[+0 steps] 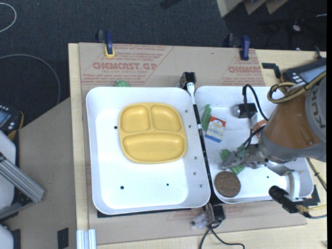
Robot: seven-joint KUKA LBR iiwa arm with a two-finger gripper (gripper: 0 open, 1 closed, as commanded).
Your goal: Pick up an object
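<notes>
Gripper [239,160] low in the right bin [290,191], among green pieces [228,157]; impossible to tell whether open or closed. Brown disc [227,184] just below it, small carton [215,129] above. Farther left, yellow divided plate [153,132] in the left bin [145,191]. Beyond, board bench [155,61] with blue clamps [108,39], dark carpet [52,14] around.

Premises are presenting as a robotics laboratory. A bench [155,61], faced with board still wearing printed protective film, is standing on dark carpet [46,19]. Blue clamps [108,41] are gripping its far edge. Loose cables [31,71] are trailing at left, and aluminium framing [21,183] is showing at near left
</notes>
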